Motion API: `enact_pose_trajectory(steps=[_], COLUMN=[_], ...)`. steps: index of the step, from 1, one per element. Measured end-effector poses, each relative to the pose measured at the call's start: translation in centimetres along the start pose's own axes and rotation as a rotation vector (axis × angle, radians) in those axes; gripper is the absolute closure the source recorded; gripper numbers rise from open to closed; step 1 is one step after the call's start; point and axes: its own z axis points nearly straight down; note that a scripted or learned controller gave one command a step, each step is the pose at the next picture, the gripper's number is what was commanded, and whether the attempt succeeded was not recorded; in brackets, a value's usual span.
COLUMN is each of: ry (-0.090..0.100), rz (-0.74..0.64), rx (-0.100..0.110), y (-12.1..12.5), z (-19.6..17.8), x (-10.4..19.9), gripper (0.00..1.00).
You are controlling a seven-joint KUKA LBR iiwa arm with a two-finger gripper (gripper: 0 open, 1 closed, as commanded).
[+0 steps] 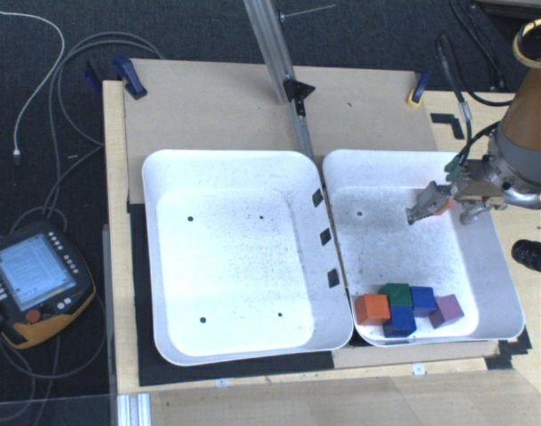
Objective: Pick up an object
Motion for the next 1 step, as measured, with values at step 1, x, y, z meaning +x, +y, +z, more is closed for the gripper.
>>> enact_pose_trajectory(steps=[1], ry=[0.000], rz=[0.006], rx=[0.009], y=[1.63], z=[10.72], x=[-8.24], gripper=[0.00])
